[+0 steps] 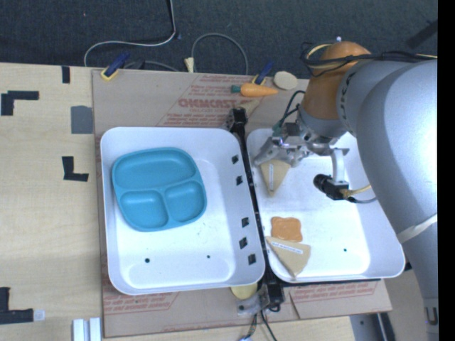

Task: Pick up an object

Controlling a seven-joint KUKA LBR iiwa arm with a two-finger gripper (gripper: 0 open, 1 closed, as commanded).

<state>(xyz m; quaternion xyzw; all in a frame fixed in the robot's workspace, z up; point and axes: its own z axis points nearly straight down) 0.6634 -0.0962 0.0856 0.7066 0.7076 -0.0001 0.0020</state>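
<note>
My gripper (pixel 281 156) hangs low over the upper left part of the right bin (pixel 370 258), open, its fingers spread on either side of the wide end of a tan wedge (pixel 274 177). The wedge lies on the bin floor with its tip pointing toward the front. Nothing sits between the fingers. Further forward in the same bin are an orange square piece (pixel 286 228) and a second tan wedge with a white label (pixel 291 256). The left bin (pixel 178 265) holds a blue divided plate (pixel 158 188).
The black divider (pixel 247 190) runs between the two bins. Behind them on the cardboard lie an orange carrot-like toy (pixel 256 89) and a cream oval (pixel 286 80). Cables loop at the back. The grey arm covers the right side of the view.
</note>
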